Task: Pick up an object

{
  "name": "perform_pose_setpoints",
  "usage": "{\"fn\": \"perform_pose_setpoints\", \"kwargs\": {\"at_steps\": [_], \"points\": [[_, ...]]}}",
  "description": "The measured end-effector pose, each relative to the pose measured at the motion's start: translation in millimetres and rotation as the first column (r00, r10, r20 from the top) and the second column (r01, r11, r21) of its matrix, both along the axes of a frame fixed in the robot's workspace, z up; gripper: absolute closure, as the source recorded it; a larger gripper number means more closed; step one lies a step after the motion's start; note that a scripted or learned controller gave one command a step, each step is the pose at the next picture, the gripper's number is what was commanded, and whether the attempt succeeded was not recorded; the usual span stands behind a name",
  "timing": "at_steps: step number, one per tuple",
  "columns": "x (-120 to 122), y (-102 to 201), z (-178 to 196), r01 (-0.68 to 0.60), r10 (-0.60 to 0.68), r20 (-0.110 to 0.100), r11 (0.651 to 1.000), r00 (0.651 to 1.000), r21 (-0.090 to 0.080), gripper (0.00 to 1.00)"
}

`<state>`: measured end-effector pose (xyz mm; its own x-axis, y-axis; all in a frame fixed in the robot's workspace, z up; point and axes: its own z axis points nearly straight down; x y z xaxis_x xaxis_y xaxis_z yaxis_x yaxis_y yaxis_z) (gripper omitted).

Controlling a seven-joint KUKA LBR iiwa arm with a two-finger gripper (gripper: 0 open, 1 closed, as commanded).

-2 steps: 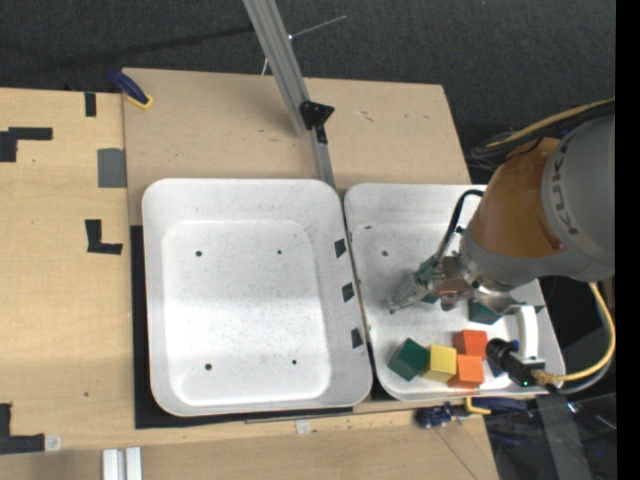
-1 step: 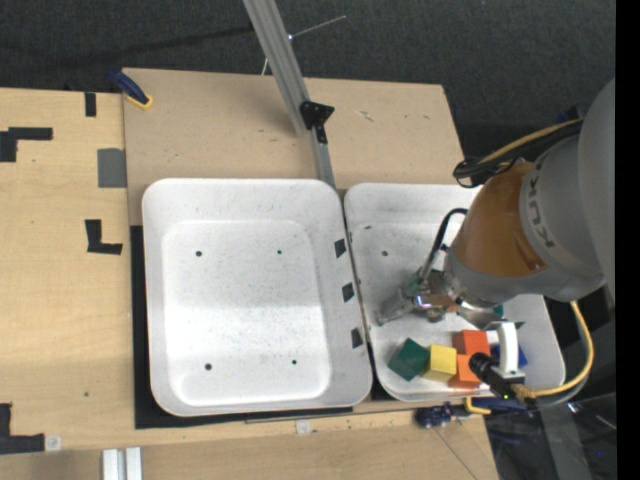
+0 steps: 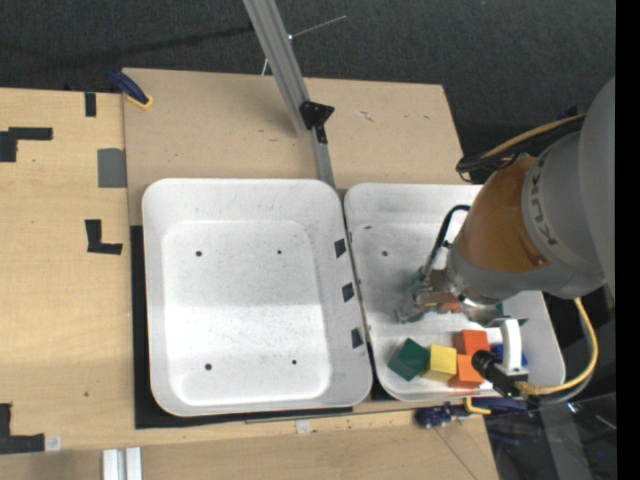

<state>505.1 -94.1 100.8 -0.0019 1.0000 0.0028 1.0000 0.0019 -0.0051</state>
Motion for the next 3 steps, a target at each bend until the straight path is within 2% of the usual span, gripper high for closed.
{"fn": "perform_pose_setpoints", "kwargs": {"at_steps": [1, 3], "points": [[4.4, 2.1, 42.3, 0.0, 0.0, 0.007, 1.0, 1.0, -0.002, 1.0], [-0.8, -6.2, 161.0, 0.0, 0.0, 0.011, 1.0, 1.0, -0.004, 1.0]]}}
